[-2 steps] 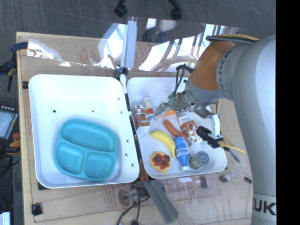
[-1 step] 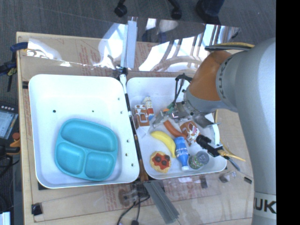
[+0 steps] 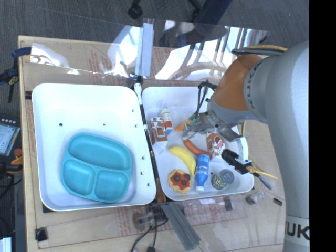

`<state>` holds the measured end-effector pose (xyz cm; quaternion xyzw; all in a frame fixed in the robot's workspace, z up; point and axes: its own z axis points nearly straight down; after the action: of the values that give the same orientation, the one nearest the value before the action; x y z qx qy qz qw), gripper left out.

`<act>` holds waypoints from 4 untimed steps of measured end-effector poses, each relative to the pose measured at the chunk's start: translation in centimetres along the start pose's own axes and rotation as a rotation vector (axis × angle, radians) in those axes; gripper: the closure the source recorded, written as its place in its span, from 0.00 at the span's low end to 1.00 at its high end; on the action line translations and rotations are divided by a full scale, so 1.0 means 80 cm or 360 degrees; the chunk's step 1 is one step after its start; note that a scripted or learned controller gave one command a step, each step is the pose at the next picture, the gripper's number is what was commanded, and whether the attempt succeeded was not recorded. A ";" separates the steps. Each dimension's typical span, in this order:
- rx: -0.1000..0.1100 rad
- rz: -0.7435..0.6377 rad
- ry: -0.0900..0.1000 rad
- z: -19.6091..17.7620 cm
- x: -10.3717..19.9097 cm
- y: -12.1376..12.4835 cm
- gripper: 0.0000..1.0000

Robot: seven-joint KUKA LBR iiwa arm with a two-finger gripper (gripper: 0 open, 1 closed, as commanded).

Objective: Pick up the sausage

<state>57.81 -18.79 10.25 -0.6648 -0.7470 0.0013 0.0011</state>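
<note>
The sausage (image 3: pixel 195 147) is a short orange-red link lying slantwise in the middle of the right bin (image 3: pixel 241 190), between a banana (image 3: pixel 184 158) and a red-and-white can (image 3: pixel 215 142). My gripper (image 3: pixel 193 130) hangs low over the bin, just above and touching or nearly touching the sausage's upper left end. The grey arm with its orange band (image 3: pixel 236 91) reaches in from the right and hides the bin's far right part. A small orange piece (image 3: pixel 180 126) lies just left of the gripper.
In the right bin also lie a brown box (image 3: pixel 158 129), a small bottle (image 3: pixel 166 118), a blue bottle (image 3: pixel 202 171), a round tart toy (image 3: pixel 180 180) and a green-topped can (image 3: pixel 223 179). The left bin (image 3: pixel 47 104) holds a blue divided plate (image 3: pixel 97 167).
</note>
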 end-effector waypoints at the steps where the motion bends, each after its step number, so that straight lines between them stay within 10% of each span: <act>1: -0.0004 0.0052 0.0002 -0.105 0.073 0.053 1.00; 2: -0.0003 0.0053 0.0002 -0.105 0.072 0.053 0.00; 3: -0.0038 -0.0028 -0.0006 -0.016 0.048 0.049 0.00; 4: -0.0040 -0.0036 -0.0001 -0.029 0.050 0.051 1.00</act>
<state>61.40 -14.33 12.57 -0.6562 -0.7545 -0.0079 -0.0075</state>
